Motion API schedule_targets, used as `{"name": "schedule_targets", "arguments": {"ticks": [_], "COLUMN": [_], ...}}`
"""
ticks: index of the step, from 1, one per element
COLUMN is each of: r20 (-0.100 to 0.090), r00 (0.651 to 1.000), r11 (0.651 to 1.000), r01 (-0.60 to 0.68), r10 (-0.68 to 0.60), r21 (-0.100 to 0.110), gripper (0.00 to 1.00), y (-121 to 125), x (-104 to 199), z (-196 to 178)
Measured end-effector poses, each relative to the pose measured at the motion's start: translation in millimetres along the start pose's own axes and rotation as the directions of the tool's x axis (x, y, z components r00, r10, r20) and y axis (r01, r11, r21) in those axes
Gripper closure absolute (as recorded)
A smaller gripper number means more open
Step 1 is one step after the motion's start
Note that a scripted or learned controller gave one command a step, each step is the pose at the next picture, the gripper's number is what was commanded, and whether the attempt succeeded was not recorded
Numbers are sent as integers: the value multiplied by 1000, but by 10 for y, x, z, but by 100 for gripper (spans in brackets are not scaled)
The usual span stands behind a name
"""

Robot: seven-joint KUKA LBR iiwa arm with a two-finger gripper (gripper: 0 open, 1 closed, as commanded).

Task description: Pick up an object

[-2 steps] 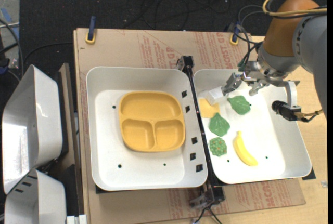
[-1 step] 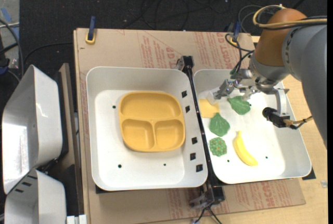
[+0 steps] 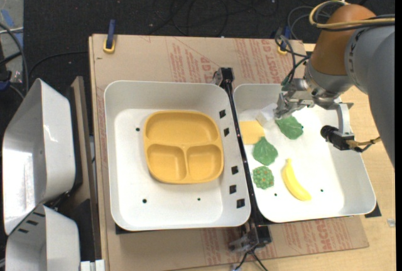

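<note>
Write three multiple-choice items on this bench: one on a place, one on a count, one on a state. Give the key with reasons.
1. Where does the yellow divided tray lie?
A. left bin
B. right bin
C. on the cardboard

2. How many green pieces lie in the right bin?
A. one
B. three
C. five

3. How does the banana lie?
A. flat, apart from the tool
B. standing on end
C. inside the tray

Key: 1 A, the tray sits in the left bin. 2 B, one green piece by the tool, two beside the pale yellow piece. 3 A, it rests on the bin floor, nearer the front.

Single fixed overhead view, slanting down on both bins [image 3: 119,138].
</note>
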State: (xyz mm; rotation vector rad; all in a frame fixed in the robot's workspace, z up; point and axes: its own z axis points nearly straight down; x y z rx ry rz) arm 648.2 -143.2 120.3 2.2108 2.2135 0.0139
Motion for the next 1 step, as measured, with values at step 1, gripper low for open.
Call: {"name": "schedule_targets", "arguments": {"ticks": [1], "r20": [-2], "r00": [1000], "r11": [1000], "r01": [3], "r10": [-3], "r21": [9], "gripper": [100], "y": [102], "x": [66], "z": [-515]}}
